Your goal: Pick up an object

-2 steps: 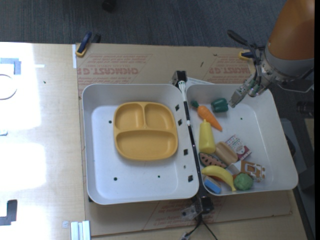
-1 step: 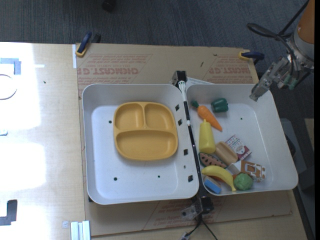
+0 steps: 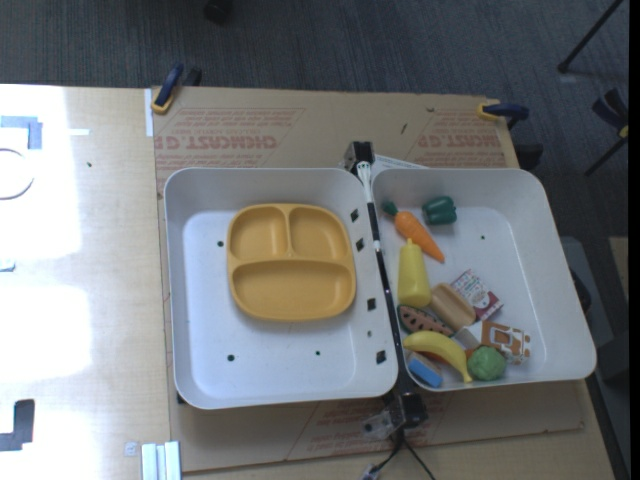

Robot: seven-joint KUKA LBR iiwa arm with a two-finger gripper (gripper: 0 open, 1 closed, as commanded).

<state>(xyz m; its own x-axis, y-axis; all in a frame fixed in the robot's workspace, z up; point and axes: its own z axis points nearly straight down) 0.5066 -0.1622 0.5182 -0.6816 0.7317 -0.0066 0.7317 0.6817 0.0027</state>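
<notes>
Nothing is lifted: the toy foods, like the carrot [image 3: 419,235], lie in the right bin [image 3: 560,268]. The jaws' state cannot be told. The whole pick remains.

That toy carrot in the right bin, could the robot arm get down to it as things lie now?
Probably yes. The carrot lies on open bin floor with nothing on top of it. The green pepper sits just beyond its top and the yellow bottle close below, so the fingers have limited room there.
</notes>
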